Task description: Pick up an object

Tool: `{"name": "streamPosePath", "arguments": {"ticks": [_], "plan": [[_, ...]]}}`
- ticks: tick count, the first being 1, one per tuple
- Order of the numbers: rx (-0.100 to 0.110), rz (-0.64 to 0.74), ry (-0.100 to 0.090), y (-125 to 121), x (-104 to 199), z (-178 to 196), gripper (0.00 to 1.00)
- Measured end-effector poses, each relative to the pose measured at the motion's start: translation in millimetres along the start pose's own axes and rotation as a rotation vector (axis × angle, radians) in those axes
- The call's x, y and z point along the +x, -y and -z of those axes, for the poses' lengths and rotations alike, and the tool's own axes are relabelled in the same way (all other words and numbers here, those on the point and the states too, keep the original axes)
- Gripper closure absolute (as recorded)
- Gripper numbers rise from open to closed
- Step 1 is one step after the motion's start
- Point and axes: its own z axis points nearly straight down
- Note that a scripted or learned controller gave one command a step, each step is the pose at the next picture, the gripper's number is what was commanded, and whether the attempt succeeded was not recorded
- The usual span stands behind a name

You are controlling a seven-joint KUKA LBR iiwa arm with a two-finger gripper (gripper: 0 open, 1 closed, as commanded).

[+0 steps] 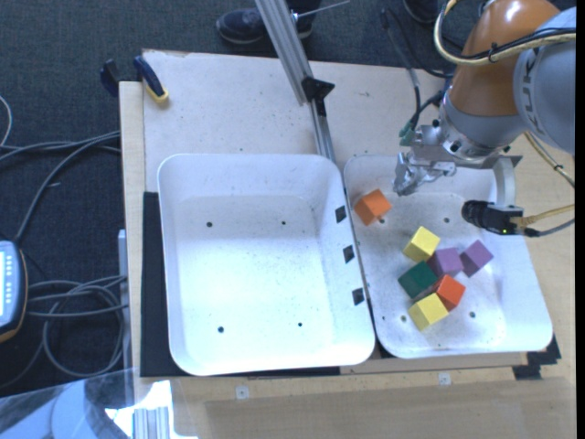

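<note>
Orange cube point(372, 207) near the right bin's point(512, 337) back-left corner looks light, rigid, smooth; grip opposite flat faces; gripper point(406, 183) beside it, opening unclear.

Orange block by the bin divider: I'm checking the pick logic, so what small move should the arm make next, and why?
Probably a short shift toward the divider and then down onto the orange block. The gripper hangs just beside it, over bare floor of the right bin, and nothing shows between the jaws. That block sits alone, apart from the packed cluster with the green block, so it looks the easiest pick.
</note>
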Motion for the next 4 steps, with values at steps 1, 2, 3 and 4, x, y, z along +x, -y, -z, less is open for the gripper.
{"name": "streamPosePath", "arguments": {"ticks": [1,2,3,4], "plan": [[-0.002,0.001,0.0,-10.9,56.5,-3.1,1.0],[-0.004,0.0,0.001,-27.8,106.0,5.1,1.0],[-0.004,-0.001,0.0,-29.8,150.1,22.2,1.0],[-0.001,-0.005,0.003,-29.7,146.3,21.3,0.0]]}}
